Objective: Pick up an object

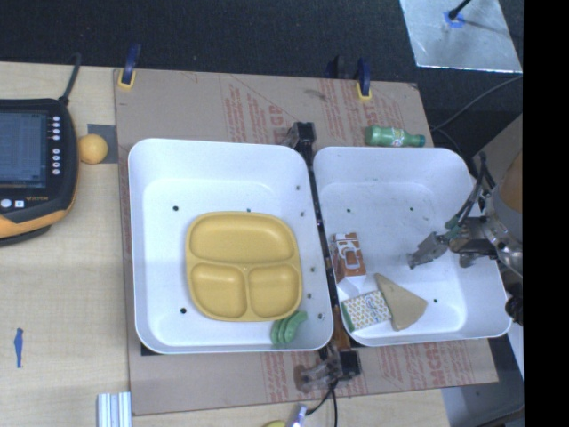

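My gripper (430, 250) hangs low over the right side of the right bin (391, 169), reaching in from the right edge with nothing visibly in it. Left of it, along the bin's left wall, lies a small orange-and-white box (348, 254). Below that box sit a green-and-white patterned packet (365, 310) and a tan wedge (401, 302), which touch each other near the front wall. The wedge lies a short way below and left of the gripper. In the left bin (160, 172) rests a yellow divided plate (242, 264), with a small green object (287, 329) at its front right corner.
A green bottle (395, 136) lies on the cardboard behind the right bin. A yellow ball (92, 148) and a black-and-orange control pendant (31, 172) sit on the bench at far left. Blue clamps (363, 76) hold the cardboard's back edge.
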Controlling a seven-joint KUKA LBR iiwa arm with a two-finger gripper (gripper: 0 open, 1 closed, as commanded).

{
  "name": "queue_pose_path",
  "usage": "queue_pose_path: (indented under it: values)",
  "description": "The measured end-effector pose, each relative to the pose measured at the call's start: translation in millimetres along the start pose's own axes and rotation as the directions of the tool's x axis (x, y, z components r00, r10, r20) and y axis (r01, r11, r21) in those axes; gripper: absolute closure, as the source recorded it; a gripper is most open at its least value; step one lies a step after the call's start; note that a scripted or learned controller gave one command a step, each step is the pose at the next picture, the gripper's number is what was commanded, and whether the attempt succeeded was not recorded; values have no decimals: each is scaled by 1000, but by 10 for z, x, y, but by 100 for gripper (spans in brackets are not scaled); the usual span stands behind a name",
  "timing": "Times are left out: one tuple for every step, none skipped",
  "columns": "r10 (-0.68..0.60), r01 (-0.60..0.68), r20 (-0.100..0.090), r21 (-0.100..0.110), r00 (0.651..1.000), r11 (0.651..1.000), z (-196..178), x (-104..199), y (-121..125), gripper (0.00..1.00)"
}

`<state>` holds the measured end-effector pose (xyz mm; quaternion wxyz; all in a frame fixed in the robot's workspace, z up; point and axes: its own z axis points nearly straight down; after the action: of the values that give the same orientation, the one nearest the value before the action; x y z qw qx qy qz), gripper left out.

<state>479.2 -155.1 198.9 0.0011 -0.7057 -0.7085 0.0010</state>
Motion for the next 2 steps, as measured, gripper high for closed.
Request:
queue_pose_path:
  values:
    - [2, -2, 6, -14, 1000, 1000, 909, 492, 209, 0]
    - [2, -2, 1, -1, 1000, 1000, 1010, -174, 603, 0]
